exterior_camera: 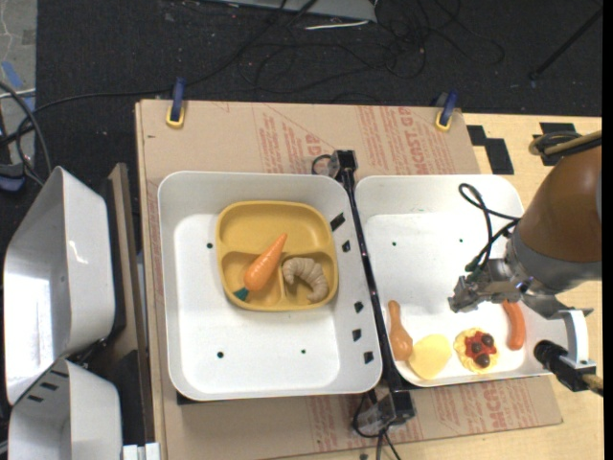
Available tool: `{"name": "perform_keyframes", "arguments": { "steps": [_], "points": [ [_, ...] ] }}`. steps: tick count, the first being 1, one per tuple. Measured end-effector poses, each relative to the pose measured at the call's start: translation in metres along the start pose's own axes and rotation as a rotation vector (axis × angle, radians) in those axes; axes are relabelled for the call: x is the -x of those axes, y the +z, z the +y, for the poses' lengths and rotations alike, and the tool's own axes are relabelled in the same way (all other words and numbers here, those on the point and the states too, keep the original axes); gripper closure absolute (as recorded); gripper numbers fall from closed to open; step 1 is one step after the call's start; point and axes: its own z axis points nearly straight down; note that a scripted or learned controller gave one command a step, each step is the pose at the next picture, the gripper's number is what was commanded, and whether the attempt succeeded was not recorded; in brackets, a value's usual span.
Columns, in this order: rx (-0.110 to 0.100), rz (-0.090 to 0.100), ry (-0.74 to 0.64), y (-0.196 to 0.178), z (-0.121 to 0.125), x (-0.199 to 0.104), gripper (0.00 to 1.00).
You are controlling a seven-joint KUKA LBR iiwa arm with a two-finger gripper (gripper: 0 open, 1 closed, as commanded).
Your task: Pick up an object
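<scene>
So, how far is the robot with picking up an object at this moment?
Done: the arm has reached into the right bin, and its gripper is low over the floor there. In hand: nothing visible between its fingers. Left: to grasp and lift something. The nearest items are the sausage, the small tart and the yellow piece. The carrot and the shrimp lie in the yellow tray, left bin.

Orange sausage (515, 325) lying in right bin (near front corner).
</scene>
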Motion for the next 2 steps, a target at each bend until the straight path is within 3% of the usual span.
{"name": "perform_keyframes", "arguments": {
  "steps": [1, 2],
  "points": [
    [0.0, 0.0, 0.0, -0.053, 0.002, 0.0, 1.0],
    [-0.004, 0.002, -0.004, -0.058, 0.014, -0.047, 1.0]
  ]
}}
